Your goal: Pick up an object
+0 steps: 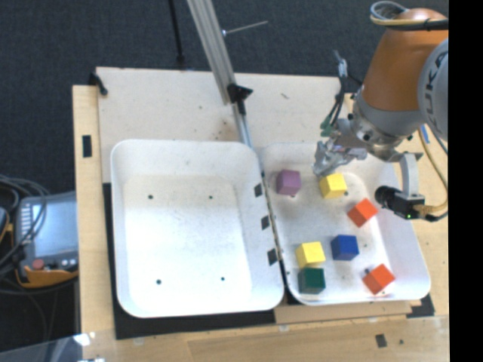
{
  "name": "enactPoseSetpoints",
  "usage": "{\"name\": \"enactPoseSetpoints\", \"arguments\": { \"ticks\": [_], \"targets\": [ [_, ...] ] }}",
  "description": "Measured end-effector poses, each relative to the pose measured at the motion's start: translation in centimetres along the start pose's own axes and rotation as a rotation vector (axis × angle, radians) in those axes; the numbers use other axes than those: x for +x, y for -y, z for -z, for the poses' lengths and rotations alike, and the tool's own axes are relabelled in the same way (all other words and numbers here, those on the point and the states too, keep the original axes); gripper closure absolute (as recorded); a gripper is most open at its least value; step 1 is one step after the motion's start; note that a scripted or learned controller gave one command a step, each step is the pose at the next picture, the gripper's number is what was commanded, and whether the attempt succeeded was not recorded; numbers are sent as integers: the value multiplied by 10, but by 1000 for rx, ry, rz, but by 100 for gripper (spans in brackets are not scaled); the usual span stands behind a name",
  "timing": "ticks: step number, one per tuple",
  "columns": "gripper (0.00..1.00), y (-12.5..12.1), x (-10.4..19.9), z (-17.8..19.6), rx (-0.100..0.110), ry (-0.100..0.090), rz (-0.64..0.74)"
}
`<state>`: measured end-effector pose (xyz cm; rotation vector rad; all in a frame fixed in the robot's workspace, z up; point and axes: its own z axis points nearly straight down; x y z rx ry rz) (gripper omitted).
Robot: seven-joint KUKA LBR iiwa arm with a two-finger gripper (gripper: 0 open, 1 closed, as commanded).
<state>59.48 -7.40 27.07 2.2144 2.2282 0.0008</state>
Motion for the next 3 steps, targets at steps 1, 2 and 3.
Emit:
{"name": "enactPoseSetpoints", "arguments": {
  "ticks": [1, 2, 3],
  "targets": [
    [100, 5, 58, 3, 0, -1, 2],
    [100, 14, 113, -15, 1, -1, 1],
    [100, 21, 160, -11, -1, -2, 2]
  ]
}}
